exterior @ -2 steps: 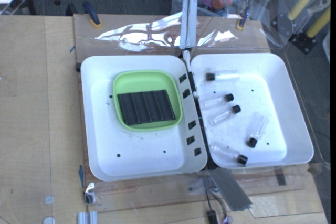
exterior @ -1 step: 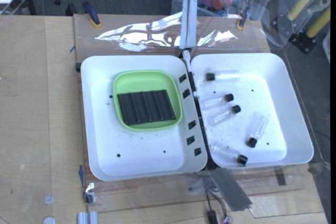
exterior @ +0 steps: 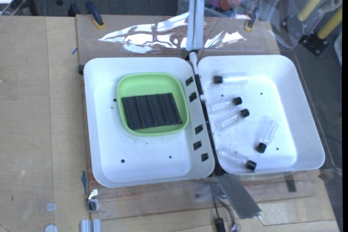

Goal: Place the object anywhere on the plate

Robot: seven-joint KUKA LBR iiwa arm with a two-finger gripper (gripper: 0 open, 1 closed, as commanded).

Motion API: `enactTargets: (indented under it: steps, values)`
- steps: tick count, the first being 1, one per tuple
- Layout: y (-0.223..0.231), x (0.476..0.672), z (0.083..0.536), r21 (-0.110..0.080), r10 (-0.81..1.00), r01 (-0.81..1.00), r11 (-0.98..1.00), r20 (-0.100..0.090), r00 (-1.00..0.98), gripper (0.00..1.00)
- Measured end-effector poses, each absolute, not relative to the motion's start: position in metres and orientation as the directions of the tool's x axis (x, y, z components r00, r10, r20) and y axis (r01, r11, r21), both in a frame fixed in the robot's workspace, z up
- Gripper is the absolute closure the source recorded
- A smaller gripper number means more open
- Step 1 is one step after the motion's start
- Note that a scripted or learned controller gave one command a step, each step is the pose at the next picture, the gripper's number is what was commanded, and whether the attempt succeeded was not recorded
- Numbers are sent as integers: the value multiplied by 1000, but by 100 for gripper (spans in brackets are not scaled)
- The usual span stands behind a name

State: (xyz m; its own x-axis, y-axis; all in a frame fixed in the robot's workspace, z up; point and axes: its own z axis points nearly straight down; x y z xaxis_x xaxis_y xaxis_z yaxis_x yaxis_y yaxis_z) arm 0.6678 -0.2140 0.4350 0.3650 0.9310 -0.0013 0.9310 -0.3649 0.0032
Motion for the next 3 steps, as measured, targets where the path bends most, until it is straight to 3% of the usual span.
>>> enactTargets:
  steps: [3]
  values:
    - [-214, 668, 435, 3, 931, 931, -365, -1, 365, 0]
